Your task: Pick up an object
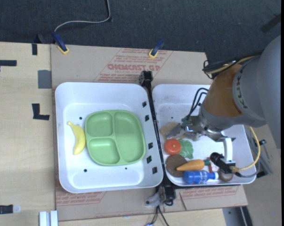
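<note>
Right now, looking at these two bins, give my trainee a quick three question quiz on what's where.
1. True or false: the banana lies on the green plate.
2. Which bin holds the carrot? A left, B right.
3. Fill in: the blue bottle lies at the right bin's ___ edge, near or far.

Key: 1 false, it lies beside the plate. 2 B. 3 near.

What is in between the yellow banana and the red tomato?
In the camera view, the green divided plate lies between the banana and the tomato, along with the black divider where the two white bins meet.
</note>
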Robot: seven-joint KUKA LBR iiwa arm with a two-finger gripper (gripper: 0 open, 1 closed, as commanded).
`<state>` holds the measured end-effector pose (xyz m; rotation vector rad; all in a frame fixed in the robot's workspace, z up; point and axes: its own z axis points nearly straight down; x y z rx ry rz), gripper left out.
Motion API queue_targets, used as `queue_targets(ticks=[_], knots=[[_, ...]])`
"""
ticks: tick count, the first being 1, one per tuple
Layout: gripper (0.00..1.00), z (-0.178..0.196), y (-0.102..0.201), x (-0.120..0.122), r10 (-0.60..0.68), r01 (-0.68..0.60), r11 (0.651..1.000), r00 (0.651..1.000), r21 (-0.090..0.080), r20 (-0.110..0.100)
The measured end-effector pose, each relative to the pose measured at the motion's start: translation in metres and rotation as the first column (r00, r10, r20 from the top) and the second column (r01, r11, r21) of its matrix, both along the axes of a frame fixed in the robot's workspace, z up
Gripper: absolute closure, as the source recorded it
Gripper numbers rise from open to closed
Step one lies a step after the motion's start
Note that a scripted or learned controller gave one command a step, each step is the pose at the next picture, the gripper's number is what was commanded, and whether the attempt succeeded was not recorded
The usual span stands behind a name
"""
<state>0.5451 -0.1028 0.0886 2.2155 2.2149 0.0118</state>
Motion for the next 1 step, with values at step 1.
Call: queue_targets(ticks=[1], knots=[[0.00, 0.0000, -0.0108, -0.0516, -0.001, 0.001, 1.000, 1.000, 0.000, 0.000]])
